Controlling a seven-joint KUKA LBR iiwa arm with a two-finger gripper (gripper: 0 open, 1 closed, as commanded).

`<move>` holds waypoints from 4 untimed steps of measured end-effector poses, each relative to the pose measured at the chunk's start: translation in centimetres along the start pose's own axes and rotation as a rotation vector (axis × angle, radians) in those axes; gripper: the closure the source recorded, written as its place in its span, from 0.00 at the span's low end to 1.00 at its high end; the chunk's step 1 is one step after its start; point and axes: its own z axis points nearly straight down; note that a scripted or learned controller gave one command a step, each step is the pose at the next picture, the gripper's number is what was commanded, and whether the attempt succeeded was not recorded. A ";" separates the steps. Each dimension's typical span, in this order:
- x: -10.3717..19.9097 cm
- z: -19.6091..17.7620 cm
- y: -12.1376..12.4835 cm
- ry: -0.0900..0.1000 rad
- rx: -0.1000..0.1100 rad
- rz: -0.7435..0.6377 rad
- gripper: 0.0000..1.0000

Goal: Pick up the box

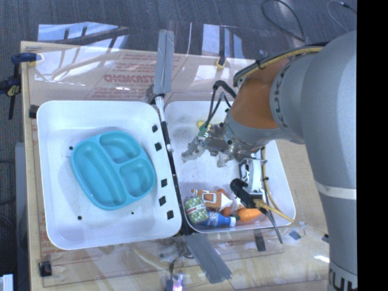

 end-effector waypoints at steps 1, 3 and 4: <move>-0.9 7.0 -3.8 -0.015 -0.020 -0.018 0.00; -3.0 6.3 4.5 0.002 0.000 0.120 1.00; -3.5 -4.6 -0.7 0.001 -0.004 0.085 1.00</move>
